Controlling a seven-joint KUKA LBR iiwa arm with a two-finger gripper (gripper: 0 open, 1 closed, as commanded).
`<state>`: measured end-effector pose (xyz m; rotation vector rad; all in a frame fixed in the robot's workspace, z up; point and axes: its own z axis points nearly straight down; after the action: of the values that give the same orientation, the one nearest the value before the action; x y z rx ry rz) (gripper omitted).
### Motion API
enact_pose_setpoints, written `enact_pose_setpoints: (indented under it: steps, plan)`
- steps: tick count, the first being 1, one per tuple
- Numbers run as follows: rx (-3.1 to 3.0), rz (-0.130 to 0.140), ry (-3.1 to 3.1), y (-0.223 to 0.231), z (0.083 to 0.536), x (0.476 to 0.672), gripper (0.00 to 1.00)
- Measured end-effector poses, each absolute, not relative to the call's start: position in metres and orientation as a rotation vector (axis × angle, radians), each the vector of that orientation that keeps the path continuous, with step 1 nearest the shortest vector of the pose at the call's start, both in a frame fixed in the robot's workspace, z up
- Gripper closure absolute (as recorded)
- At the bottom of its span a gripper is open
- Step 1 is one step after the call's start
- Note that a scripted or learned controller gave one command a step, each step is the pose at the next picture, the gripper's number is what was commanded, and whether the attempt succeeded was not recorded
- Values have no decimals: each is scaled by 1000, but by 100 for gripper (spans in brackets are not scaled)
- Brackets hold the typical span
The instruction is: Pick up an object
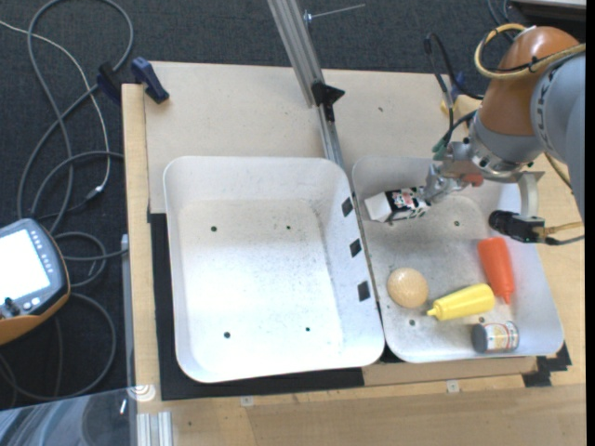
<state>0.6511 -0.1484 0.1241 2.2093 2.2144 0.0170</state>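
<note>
- We saw the claw (429, 193) low over the far part of the right bin (548, 300), at the end of the grey arm (558, 100) with its orange band (517, 82).
- The claw was closed on one end of a small white-and-black object (394, 203), which showed between its fingers; the rest of that object stuck out to the claw's left, toward the wall between the two bins.
- We could not tell whether the object was lifted off the bin floor or still resting on it.
- Nearer the camera than the claw, and a little to its left, a round tan ball (407, 287) lay on the bin floor, well apart from the held object.
- Just beside the ball, on its right, a yellow bottle (461, 302) lay on its side, its narrow end pointing toward the ball.
- To the claw's right and nearer the camera, an orange carrot-shaped piece (497, 268) lay lengthwise, its near end just beside the yellow bottle.
- Farthest from the claw, near the bin's front rim, a small jar (494, 336) with a dark cap lay on its side.
- The left bin (186, 179) sat well to the claw's left on the pale surface (232, 110).
- A metal rail (296, 40) ran slantwise across the surface, beyond the claw and to its left.
</note>
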Motion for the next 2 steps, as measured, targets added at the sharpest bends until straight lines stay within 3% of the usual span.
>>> enact_pose_setpoints:
  steps: [2]
  plan:
    - [2212,9,2218,-145,252,655,100]
